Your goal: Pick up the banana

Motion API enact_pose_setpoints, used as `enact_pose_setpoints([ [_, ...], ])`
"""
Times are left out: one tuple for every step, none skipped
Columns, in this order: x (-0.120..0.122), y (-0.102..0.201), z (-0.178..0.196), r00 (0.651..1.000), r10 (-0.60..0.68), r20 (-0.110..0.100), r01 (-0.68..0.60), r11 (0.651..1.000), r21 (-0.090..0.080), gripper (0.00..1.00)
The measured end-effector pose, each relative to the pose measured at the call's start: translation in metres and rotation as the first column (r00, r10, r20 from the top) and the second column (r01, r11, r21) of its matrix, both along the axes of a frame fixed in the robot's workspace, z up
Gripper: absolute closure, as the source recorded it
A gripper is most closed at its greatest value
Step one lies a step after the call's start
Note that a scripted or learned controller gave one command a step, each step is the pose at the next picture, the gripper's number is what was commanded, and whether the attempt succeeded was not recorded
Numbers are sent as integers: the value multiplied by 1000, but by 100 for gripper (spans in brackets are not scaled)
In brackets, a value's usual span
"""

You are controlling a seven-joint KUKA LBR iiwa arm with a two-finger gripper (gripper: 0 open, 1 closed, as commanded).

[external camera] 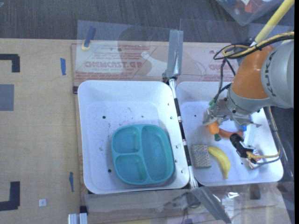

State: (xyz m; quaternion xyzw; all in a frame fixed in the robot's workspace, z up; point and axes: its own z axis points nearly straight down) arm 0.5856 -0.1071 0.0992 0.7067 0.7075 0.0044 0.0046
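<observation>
Yellow against white, the banana lies in the right bin, towards the front wall. It rests flat on the floor of the bin, its curve running from upper left to lower right in our view. Just to its left sits a speckled sponge, close beside it; we cannot say whether the two touch.

We see the arm reaching in from the right, its orange band above the back half of that bin. The end effector hangs over the middle of the bin, behind the banana and apart from it. We cannot tell whether it is wide or narrow, and we see nothing held in it. Right beneath it lies a small orange piece, with a longer orange-red piece just to the right; what they are we cannot make out.

In the left bin we find a teal plate with three compartments, set towards the front right corner. Both bins stand side by side on the wooden desk, which carries a few blue tape marks.
</observation>
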Motion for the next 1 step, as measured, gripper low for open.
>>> enact_pose_setpoints([
  [13, 47, 86, 997, 70, -12, -70, 998, 0, 100],
])
